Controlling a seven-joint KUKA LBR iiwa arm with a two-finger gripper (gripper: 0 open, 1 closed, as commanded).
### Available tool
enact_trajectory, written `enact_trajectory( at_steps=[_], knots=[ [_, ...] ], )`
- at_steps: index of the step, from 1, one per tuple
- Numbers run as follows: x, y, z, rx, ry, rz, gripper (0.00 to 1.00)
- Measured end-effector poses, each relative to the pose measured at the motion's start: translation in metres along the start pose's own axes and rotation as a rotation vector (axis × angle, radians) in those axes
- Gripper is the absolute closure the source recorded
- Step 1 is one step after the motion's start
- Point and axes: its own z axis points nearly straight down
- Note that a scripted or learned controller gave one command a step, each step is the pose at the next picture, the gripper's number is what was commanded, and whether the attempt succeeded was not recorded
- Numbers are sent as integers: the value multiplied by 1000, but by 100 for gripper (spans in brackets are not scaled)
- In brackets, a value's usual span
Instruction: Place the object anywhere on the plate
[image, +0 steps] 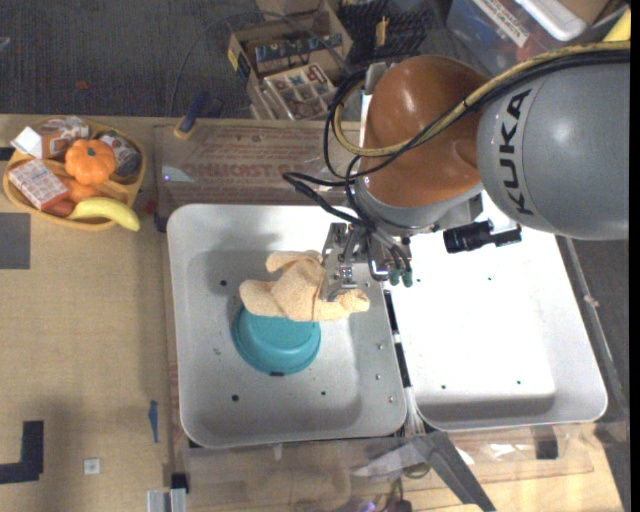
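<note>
Teal in colour, the plate (277, 343) is seen in the left bin (200, 400), toward its middle and nearer the front. Its far rim is overlapped by a tan plush toy (293, 290), which is draped partly on the plate and partly on the bin floor behind it. The toy's right end is met by the gripper (338, 275), whose metal parts are pressed against or into the plush; whether the toy is actually pinched cannot be told, as the tips are blurred against the fabric. Above the gripper, the orange band (420, 130) and the grey arm (560, 130) are seen entering from the right. The right bin (500, 340) is placed just beside the left one. Farther back, at the left, a bowl of toy fruit (70, 180) is set on the bench (80, 330).
</note>
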Motion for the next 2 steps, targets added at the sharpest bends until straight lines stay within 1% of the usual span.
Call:
enact_trajectory(
  at_steps=[1, 2],
  knots=[
    [14, 44, 2, 1, 3, -3, 100],
    [13, 44, 1, 1, 2, -2, 0]
  ],
)
